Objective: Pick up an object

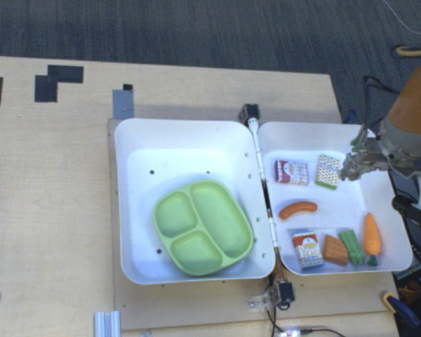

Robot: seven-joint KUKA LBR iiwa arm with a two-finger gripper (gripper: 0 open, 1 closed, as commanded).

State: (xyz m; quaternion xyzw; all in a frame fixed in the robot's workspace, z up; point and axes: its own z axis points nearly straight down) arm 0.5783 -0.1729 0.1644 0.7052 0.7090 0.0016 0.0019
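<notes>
A light wooden table (pixel 49 188) is seen across the frame, with dark carpet along the top. In the centre-left, the left white bin (pixel 130 209) is occupied by a green divided plate (pixel 203 227) with three compartments, set toward the bin's lower middle and slightly turned.

To its right, touching along a shared edge, the right white bin (pixel 389 258) is found with several toy food items. In its upper part a red and white carton (pixel 292 171) is laid flat, and just beside it to the right a green-edged patterned packet (pixel 328 170) is placed. Below these, near the middle, a toy sausage (pixel 297 208) is laid. Along the lower edge a second small carton (pixel 307 249) is seen, then an orange-brown wedge (pixel 335 250) touching it, then a green vegetable piece (pixel 352 247), and furthest right a toy carrot (pixel 371 235), standing lengthwise up the frame.

At the right of the frame the arm is reached in over the bin's upper right corner, and the claw (pixel 352 166) is held just beside the patterned packet. Whether the claw is apart or together cannot be told, as its tips are blurred.
</notes>
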